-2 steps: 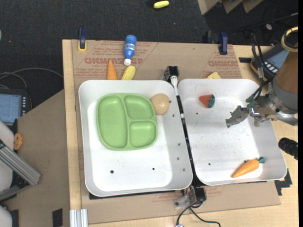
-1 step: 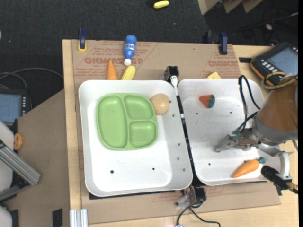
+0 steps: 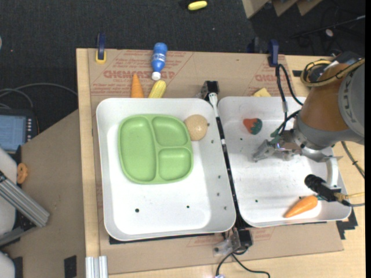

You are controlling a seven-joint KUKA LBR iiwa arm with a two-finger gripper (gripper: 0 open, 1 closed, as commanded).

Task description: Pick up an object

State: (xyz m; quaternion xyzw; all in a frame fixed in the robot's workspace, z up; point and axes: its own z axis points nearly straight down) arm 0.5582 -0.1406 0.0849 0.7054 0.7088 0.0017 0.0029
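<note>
White plastic surrounds the gripper (image 3: 262,151), which hangs low over the middle of the right bin (image 3: 255,204) with its two fingers spread apart and nothing between them. To pick cleanly, the arm would do best to centre those fingers over one object and descend straight before closing. The nearest candidate, a small red and green toy (image 3: 252,124), lies just beyond the fingertips toward the bin's far wall. An orange carrot (image 3: 301,206) rests well apart, in the near right corner.

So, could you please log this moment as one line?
end effector low in right bin | strawberry toy apart | carrot untouched | nothing held
</note>
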